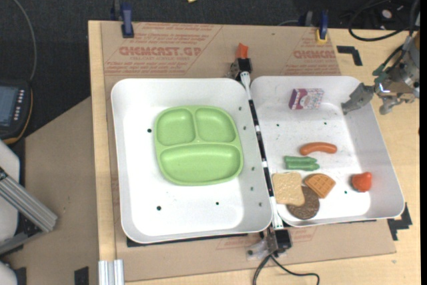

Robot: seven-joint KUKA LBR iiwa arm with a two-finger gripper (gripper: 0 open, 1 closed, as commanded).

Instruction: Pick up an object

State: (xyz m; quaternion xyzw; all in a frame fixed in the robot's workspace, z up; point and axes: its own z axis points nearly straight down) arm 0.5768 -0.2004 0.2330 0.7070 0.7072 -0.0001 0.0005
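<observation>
Gripper (pixel 371 95) is seen at rt bin's (pixel 380 143) upper-rt rim; whether fingers are open or shut can't be told, nothing is seen held. Toy food is spread in rt bin: purple carton (pixel 305 99) up top, sausage (pixel 318 148) w/ green beans (pixel 301 162) just below, toast (pixel 287 187), waffle (pixel 319 184), cookie (pixel 304 208) clustered low-left, tomato (pixel 361 181) apart to rt. Green divided plate (pixel 197 145) is set in left bin (pixel 133 143).

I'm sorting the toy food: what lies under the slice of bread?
The bread rests partly on a dark brown cookie, near the waffle. How much cookie it covers stays hidden.
</observation>
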